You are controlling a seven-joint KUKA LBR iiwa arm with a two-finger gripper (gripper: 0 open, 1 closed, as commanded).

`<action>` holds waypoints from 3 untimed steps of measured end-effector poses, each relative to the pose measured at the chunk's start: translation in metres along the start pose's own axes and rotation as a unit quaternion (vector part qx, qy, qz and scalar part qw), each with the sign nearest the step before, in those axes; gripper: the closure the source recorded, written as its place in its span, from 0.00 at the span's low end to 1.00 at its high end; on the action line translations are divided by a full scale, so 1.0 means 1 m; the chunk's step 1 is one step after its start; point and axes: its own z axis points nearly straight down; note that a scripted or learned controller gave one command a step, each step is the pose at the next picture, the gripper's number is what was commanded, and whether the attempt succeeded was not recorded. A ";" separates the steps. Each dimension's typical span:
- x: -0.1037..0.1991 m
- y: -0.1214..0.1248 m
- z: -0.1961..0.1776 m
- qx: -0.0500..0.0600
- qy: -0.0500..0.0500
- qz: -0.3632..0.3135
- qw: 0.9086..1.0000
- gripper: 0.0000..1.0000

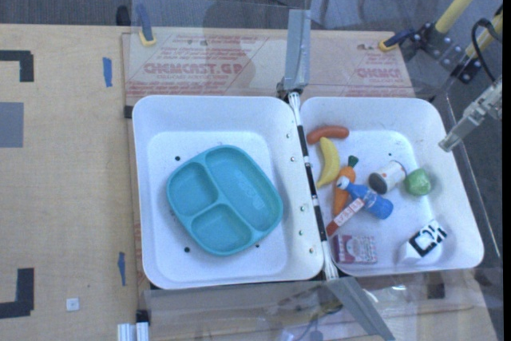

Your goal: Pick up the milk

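Note:
The milk [426, 240] is a small carton with a black and white cow pattern. It lies in the front right corner of the right bin [447, 117]. My gripper [471, 120] hangs over that bin's right rim near the view's edge, pointing down and left. It is well behind the milk and apart from it, with nothing seen in its hold.
The right bin also holds a sausage [328, 132], a banana [327, 162], a carrot [345, 178], a blue bottle [373, 202], a white can [386, 176], a green ball [417, 182] and a red and white box [354, 249]. A teal divided plate [224, 200] lies in the left bin [152, 124].

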 end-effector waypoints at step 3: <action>0.003 -0.037 0.231 0.000 0.000 0.126 0.992 0.00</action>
